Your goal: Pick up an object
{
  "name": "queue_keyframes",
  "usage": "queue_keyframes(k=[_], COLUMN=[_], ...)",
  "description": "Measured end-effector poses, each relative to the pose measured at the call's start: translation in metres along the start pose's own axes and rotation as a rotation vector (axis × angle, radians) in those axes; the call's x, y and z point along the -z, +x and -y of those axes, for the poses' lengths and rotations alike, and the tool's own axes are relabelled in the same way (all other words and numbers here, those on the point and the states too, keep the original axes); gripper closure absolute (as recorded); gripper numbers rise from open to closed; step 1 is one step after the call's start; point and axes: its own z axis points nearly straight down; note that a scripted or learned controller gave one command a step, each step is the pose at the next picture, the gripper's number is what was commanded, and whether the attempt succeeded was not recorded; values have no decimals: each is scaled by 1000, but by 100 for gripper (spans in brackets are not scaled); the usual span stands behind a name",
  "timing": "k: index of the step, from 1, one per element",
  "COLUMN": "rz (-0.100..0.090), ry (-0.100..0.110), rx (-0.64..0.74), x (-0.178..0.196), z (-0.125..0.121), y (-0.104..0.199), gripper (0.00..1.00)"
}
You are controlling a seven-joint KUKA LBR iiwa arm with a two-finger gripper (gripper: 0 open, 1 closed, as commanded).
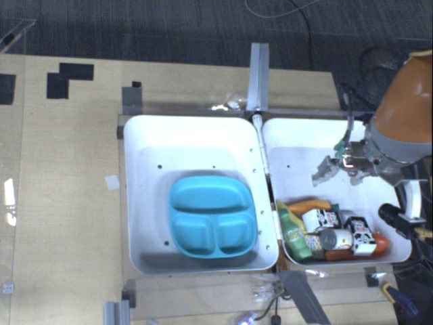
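- The claw [329,170] hangs over the bare floor of the right bin [298,144], its fingers apart with nothing between them.
- The objects lie heaped along that bin's near edge, below the claw: a green bottle [293,233], an orange carrot [310,206], a grey can [329,239], two black-and-white cartons [363,235].
- The left bin [145,181] holds a blue tray [213,215] with three compartments.
- Both bins sit side by side on the bench [61,202].
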Motion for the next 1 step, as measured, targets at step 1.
queue_keyframes(k=[1], rz=[0], ry=[0], rx=[179], x=[-72], z=[-18], y=[-67], gripper=[0])
